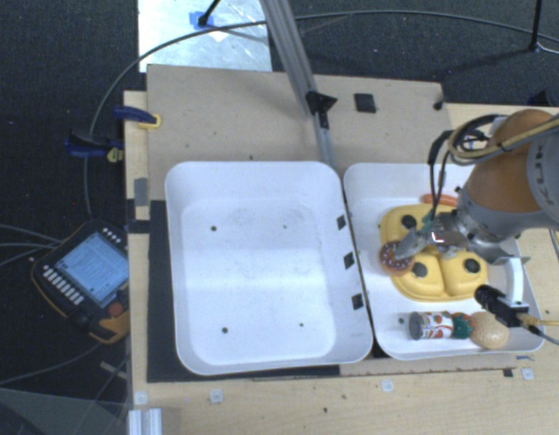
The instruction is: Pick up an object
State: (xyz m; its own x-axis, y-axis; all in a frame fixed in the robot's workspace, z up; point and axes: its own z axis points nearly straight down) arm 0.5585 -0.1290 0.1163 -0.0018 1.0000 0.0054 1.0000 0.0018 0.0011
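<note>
1. The yellow toy (433, 270) lies in the right bin (365, 243), directly beneath the gripper (408, 247); finger state cannot be told.
2. A small bottle (433, 325) and beige ball (489, 331) sit nearer the bin's front edge.
3. Risk: the rounded, wide toy may slip from the grasp.

A tan wooden bench (243, 116) stands on a dark carpeted floor (53, 53). Thin cables (107, 107) loop across the floor past the bench's left edge, where blue and yellow clamps (134, 116) grip the board. A handheld control tablet (84, 279) with a lit screen lies on the floor beside the bench's near left corner. Beyond the far edge, a pale shiny sheet (202, 25) lies on the floor, catching bright light.
</note>
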